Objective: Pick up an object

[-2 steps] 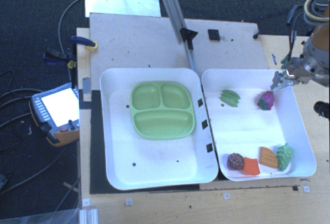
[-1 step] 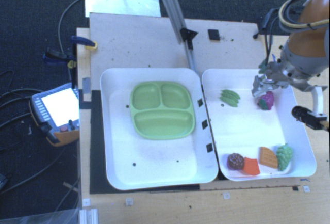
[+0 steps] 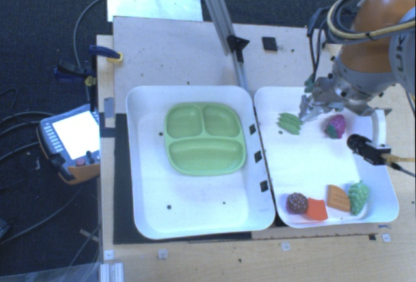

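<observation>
My gripper (image 3: 312, 109) hangs over the far part of the right bin (image 3: 312, 157), on the grey arm with the orange band that reaches in from the right. A green pea pod (image 3: 289, 123) lies just to its left and below it. A magenta berry-like fruit (image 3: 335, 126) lies just to its right. Neither one touches the gripper. At the bin's near right corner sit a brown ball (image 3: 297, 203), a red-orange piece (image 3: 316, 210), an orange cracker-like slab (image 3: 338, 198) and a green broccoli piece (image 3: 358, 197).
The left bin (image 3: 149, 196) holds a green divided plate (image 3: 205, 139). A metal pole (image 3: 218, 4) slants across the bench behind the bins. A black cylinder (image 3: 365, 147) on the arm's side sticks out over the right bin's right edge.
</observation>
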Motion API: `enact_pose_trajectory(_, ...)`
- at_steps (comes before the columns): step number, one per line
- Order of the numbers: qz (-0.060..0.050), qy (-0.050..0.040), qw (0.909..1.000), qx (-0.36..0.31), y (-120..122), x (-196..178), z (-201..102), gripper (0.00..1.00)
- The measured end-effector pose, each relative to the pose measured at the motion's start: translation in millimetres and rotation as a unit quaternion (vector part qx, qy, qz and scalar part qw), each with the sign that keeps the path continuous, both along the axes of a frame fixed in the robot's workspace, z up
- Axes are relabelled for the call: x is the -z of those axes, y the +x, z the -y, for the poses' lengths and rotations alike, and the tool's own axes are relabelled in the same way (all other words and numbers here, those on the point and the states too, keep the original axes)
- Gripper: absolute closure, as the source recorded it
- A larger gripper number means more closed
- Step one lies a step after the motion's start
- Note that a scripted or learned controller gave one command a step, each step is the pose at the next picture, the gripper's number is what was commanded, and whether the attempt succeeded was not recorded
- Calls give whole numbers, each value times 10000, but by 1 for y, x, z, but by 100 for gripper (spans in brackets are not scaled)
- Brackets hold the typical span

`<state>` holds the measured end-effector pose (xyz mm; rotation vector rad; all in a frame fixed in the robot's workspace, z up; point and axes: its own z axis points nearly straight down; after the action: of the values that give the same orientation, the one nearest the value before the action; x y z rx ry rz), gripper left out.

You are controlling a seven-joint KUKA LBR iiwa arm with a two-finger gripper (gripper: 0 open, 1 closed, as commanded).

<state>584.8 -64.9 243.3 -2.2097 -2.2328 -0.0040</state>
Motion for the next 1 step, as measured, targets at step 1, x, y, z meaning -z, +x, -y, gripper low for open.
enact_pose_trajectory(1,-5,0,10000,1,3,11,-53,100)
